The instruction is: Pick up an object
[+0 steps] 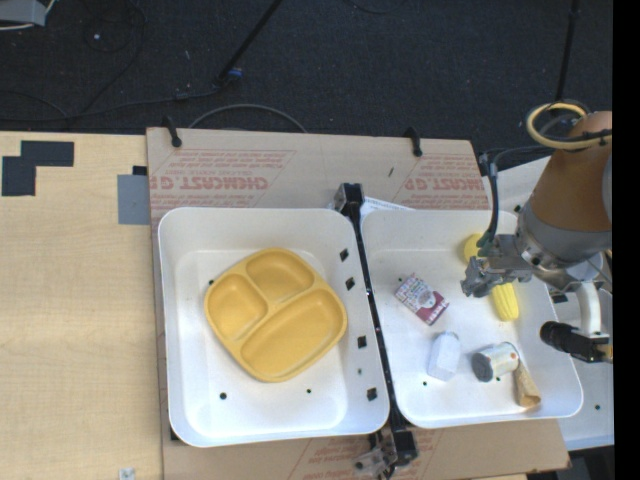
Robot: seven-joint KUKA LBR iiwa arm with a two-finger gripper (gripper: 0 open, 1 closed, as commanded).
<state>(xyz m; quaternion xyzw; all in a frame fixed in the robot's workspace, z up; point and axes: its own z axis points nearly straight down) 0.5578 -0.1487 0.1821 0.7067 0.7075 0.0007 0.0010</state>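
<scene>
My gripper [484, 276] hangs low over the right bin [400, 230] near its right side, under the grey arm with the orange band. A yellow object [506, 301] lies right under and beside it, and another yellow patch [471, 246] shows just above the gripper; whether they are one thing I cannot tell. Whether the gripper touches the yellow object is hidden by its own body. Also in the right bin are a small red and white packet [420, 299], a white cylinder [443, 355], a grey and white object [494, 360] and a tan piece [526, 388].
The left bin [185, 268] holds a yellow divided plate [276, 313]. A black ridge [362, 298] separates the two bins. Cardboard lies behind the bins, and a wooden bench top stretches to the left.
</scene>
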